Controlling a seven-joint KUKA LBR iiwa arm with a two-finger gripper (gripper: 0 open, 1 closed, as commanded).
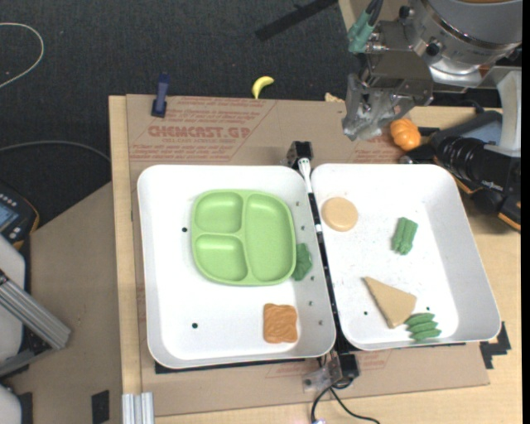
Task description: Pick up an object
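overhead, claw point(368, 124) beyond bin rim point(377, 168)

A robotics lab bench, we'd say.
We see two white bins point(157, 248) on a cardboard sheet point(207, 128), loose cables point(25, 50) at 10 o'clock, the arm point(464, 25) at 1 o'clock.

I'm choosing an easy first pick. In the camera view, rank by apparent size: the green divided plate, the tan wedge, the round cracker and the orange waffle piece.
1. green divided plate
2. tan wedge
3. round cracker and orange waffle piece: too alike to rank.
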